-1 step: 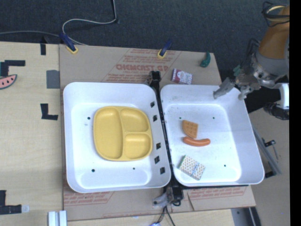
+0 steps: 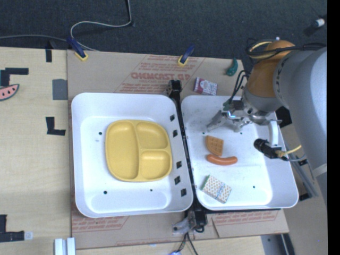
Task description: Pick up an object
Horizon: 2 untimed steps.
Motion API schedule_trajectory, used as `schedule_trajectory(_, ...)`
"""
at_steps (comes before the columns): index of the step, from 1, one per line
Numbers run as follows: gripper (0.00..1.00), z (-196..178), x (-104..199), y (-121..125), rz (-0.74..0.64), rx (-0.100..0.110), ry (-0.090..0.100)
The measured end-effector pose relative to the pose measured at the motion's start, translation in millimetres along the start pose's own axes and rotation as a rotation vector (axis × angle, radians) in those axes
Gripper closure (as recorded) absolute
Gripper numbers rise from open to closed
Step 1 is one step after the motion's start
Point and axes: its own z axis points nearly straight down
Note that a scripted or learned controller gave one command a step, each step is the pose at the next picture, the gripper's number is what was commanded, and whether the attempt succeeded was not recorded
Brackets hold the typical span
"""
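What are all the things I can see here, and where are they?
white bins: two, side by side on the bench
divided plate: one, yellow, in the left bin
waffle: one, brown, in the right bin
sausage: one, orange-red, just below the waffle
patterned packet: one, white, near the right bin's front edge
small box: one, red and white, behind the bins
clamps: two, yellow and blue, at the cardboard's far edge
gripper: one, grey, over the right bin's back

Waffle (image 2: 214, 144): tan, square, grid-patterned, lay flat mid right bin. Sausage (image 2: 222, 160): orange-red, slightly curved, lay just below the waffle, lengthwise across. Patterned block (image 2: 217, 188): pale, speckled, rectangular, lay tilted near the bin's front left corner, apart from both.
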Motion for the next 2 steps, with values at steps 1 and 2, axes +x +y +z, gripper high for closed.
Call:
schedule_trajectory(1, 1.00, -10.3, -0.6, 0.5, -0.002, -0.002, -0.003)
schedule_trajectory(2, 0.00, -9.6, -0.6, 0.2, -0.001, -0.001, -0.003)
